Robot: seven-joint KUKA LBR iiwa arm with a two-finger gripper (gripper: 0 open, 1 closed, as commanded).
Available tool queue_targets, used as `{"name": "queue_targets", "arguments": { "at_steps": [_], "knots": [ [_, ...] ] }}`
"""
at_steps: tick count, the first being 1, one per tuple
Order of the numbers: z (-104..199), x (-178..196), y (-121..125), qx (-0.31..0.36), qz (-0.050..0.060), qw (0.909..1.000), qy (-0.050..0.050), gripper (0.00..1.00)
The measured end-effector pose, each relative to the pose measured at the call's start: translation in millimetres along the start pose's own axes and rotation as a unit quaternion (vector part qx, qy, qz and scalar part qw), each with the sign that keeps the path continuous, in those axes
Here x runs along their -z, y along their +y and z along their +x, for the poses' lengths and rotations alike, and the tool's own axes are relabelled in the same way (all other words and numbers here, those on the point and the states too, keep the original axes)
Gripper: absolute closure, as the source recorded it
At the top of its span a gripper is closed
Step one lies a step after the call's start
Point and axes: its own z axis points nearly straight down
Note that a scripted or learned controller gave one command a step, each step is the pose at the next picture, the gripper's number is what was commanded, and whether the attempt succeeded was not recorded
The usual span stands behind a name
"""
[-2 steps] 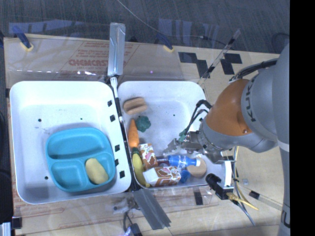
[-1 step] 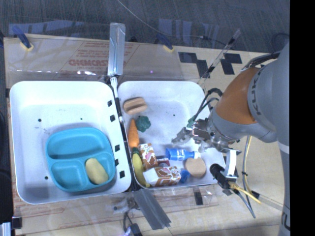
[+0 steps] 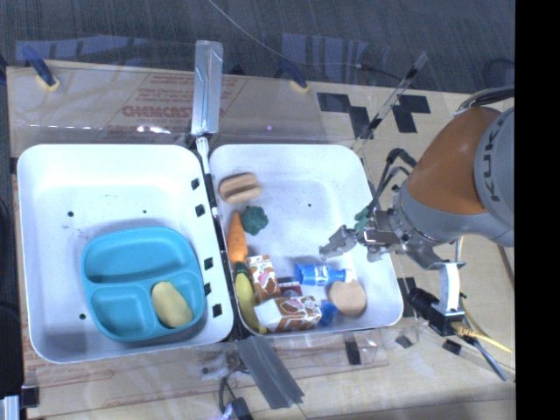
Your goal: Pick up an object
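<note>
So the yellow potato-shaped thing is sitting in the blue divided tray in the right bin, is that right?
Not quite. The camera view shows the yellow potato-shaped object sitting in the blue divided plastic tray, but that tray lies in the left white bin, not the right one.

the arm [image 3: 455,182] reaches in from the right, its gripper [image 3: 337,243] pointing left, low.
</note>
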Motion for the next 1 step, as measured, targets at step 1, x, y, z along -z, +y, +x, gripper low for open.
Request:
{"name": "queue_targets", "arguments": {
  "at_steps": [1],
  "knots": [
    [29.3, -111.5, 9.9, 0.086, 0.002, 0.9963, 0.001, 0.0]
  ]
}}
